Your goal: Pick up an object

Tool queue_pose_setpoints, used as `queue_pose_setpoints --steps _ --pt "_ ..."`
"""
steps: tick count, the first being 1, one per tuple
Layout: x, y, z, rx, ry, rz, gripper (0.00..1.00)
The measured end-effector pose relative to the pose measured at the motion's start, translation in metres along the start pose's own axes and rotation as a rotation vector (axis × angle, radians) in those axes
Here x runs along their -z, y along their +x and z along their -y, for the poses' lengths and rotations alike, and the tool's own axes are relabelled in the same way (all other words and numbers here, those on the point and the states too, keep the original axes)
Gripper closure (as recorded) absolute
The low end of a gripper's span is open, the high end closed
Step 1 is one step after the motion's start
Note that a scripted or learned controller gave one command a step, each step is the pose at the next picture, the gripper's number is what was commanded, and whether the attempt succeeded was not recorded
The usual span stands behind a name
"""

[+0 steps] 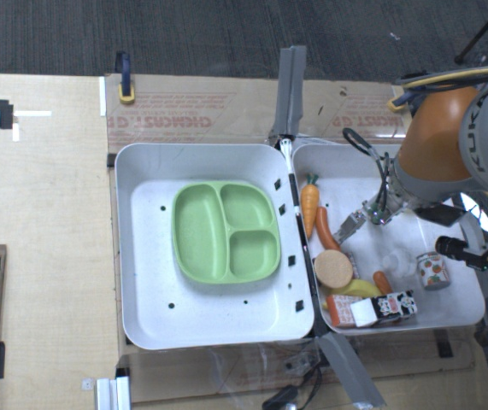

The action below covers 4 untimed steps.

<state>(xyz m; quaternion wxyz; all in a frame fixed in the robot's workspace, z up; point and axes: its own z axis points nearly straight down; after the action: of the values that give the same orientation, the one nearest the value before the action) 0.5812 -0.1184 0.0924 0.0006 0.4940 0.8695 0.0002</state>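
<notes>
Camera view shows you the carrot (309,204) at the right bin's (461,313) left wall, hot dog (326,229) and round cookie (333,270) just nearer. Your end effector (355,222) hangs beside them, fingers apart, empty. Left bin (141,314) holds a green tray (226,231).

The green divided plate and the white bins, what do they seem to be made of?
The green plate looks like moulded plastic, matte: one even colour, rounded compartment ridges. The white bins also look like plastic, slightly glossy, with smooth rounded corners; thin painted metal can't be excluded.
</notes>
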Motion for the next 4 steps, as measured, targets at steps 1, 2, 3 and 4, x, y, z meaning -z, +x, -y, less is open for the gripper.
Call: queue_pose_setpoints --steps 1,2,3,4 --pt "0.010 0.036 0.043 -0.277 0.002 -0.002 0.00" --pt "0.004 0.023 0.104 -0.283 -0.006 0.005 0.00" --pt "0.013 0.024 0.101 -0.283 -0.008 0.001 1.00" --pt "0.003 0.012 0.108 -0.620 -0.013 0.008 1.00"
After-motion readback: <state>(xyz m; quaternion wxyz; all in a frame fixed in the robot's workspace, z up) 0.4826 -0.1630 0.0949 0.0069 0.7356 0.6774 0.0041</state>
